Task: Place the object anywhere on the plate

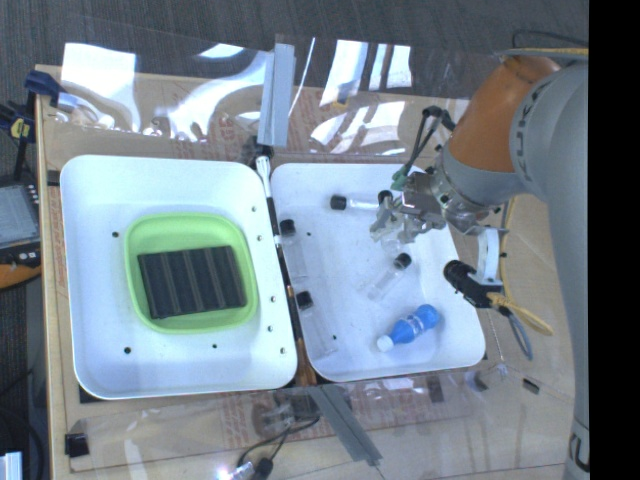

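Note:
A green plate point(186, 227) lies in the left bin point(90, 198) and carries a black ridged block point(190, 280) in its middle. In the right bin point(330, 358), a blue bottle with a white cap point(410, 328) lies on its side near the front right corner. My gripper point(397, 218) hangs over the back right part of the right bin, above and behind the bottle and apart from it. I see nothing held in it.
Small black pieces lie scattered in the right bin point(338, 203) point(402, 261) point(287, 227) point(304, 300). A clear vial point(380, 286) lies near the bin's middle. The raised rims of the two bins meet between them.

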Controlling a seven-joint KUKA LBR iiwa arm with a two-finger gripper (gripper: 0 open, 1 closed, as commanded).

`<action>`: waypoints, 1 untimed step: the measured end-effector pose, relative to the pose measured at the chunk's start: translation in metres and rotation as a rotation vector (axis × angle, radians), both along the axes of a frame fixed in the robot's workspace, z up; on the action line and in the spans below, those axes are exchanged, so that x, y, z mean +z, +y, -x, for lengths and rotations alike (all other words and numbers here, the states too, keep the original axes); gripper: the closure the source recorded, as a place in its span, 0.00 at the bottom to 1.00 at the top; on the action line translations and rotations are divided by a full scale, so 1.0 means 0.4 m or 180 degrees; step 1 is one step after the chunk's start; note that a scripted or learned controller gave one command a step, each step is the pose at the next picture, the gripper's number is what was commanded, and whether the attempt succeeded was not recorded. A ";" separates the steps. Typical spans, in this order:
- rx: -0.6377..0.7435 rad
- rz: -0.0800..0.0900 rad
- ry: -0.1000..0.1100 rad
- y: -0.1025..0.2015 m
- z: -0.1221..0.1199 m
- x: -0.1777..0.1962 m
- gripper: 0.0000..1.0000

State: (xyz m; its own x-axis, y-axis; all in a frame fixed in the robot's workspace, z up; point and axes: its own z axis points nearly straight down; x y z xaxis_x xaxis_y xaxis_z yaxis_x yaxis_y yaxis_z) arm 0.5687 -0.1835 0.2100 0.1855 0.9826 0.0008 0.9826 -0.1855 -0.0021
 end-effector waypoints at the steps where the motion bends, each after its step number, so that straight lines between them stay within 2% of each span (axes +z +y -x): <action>1: 0.0000 0.0000 0.0000 0.000 0.000 0.000 0.00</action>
